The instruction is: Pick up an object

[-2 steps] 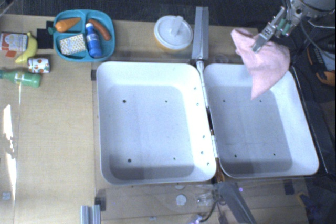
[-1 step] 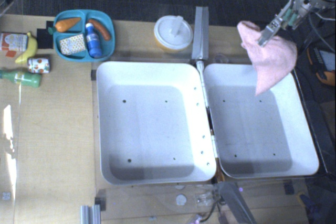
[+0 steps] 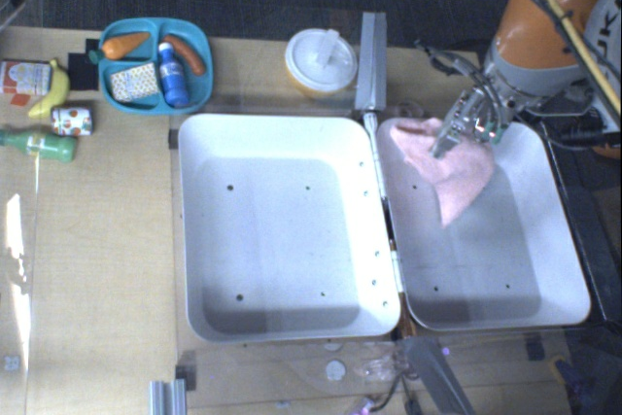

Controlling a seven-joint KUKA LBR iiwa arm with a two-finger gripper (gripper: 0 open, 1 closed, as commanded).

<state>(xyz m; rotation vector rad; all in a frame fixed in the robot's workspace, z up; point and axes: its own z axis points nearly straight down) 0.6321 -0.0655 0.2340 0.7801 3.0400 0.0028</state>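
The right bin has bare white floor across its near half, and the left bin beside it shows only its floor dotted with small dark marks. Farther in, a pink cloth lies in the upper part of the right bin, spread loosely with folds, one corner pointing toward the bin's middle and its far edge up by the rear wall. It looks light and limp, so it should sag and drape when lifted instead of keeping a shape; it is not fragile and is unlikely to slip much, though a thin pinch could catch only one layer. The best hold is probably a raised fold or the bunched part near its far edge, where there is thickness to close on. The gripper sits low over that far end, at or touching the cloth; whether the claw is released or clenched cannot be told at this sharpness, nor whether any cloth lies between it. The bin floor is smooth and hard, so the cloth may slide if pushed sideways. Beyond the bins, on the wooden bench, stand a lidded cup, a blue tray of toy food, and small items at far left.
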